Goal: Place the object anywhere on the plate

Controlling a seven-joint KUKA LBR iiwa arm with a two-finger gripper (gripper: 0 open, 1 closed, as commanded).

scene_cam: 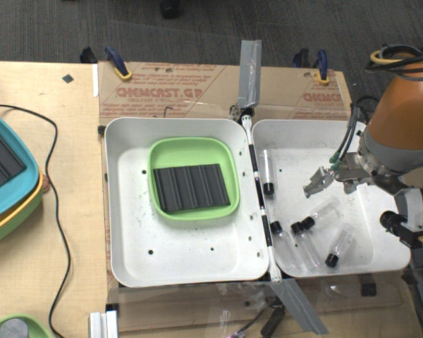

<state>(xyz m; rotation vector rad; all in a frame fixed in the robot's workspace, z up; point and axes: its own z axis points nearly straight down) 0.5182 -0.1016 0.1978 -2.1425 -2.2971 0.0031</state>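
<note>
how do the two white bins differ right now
The left bin holds a green plate with a dark ribbed pad on it; the right bin holds several clear vials with black caps, scattered. The claw hangs over the right bin, not the left. Both are shallow, white and similar in size.

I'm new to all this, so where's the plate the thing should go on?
The green plate sits in the left bin, towards its back, with a dark ridged mat lying on it.

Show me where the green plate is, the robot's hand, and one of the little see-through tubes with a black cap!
Green plate [227, 151]: camera view, on its right rim.
Hand [317, 184]: camera view, between the fingertips, over the right bin.
Tube with black cap [340, 247]: camera view, on its clear body.
</note>
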